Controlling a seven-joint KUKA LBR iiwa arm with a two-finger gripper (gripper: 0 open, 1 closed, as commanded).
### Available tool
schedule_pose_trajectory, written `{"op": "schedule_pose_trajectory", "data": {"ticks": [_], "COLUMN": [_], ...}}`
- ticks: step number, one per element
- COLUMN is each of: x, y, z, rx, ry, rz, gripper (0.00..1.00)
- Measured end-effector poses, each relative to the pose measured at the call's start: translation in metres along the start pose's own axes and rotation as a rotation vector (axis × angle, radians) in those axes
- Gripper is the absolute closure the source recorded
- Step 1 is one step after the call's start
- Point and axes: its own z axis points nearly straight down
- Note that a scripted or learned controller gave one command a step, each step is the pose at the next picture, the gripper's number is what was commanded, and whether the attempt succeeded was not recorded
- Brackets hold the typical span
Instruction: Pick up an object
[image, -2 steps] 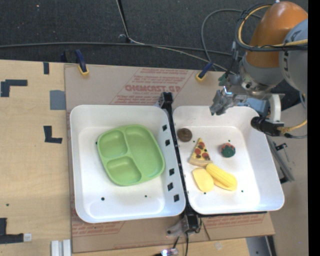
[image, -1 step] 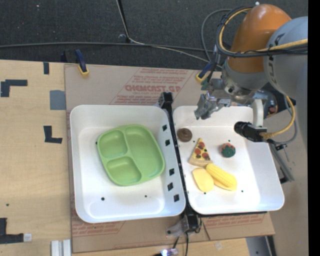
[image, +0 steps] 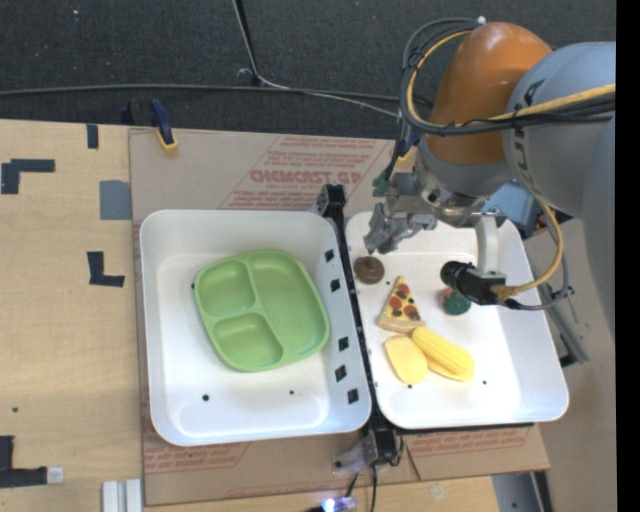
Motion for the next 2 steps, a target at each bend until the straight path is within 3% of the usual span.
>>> {"op": "schedule_pose_trajectory", "data": {"ticks": [2], "x": [0.1], "y": [-0.042], "z": [0.008], "rx": [0.002], "ry": [-0.001], "rz": [-0.001], "gripper": [1.0]}}
